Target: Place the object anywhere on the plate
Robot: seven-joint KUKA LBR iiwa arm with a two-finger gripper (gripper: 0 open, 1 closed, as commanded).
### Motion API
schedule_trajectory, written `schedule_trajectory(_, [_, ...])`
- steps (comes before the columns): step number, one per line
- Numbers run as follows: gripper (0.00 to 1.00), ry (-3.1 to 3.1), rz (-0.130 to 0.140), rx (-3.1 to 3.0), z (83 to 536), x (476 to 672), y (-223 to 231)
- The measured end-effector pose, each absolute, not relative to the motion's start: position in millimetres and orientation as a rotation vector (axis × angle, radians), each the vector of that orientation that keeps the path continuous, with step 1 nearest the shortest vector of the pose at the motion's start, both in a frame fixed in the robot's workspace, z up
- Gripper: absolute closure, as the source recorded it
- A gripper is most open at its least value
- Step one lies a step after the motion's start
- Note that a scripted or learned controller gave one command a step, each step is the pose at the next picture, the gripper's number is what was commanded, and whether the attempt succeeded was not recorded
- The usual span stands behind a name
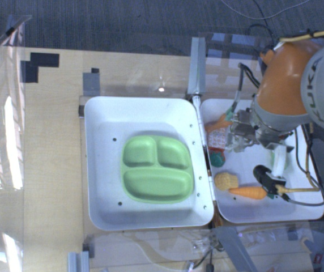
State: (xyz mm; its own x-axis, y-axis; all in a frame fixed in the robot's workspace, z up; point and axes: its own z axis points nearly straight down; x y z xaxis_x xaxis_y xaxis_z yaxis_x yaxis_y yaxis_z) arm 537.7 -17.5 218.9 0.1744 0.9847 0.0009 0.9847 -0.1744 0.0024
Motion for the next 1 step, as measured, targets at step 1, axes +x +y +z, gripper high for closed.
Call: schedule_trajectory(1, [1.0, 2.056, 0.009, 2.366, 288.9, 488.7, -84.4])
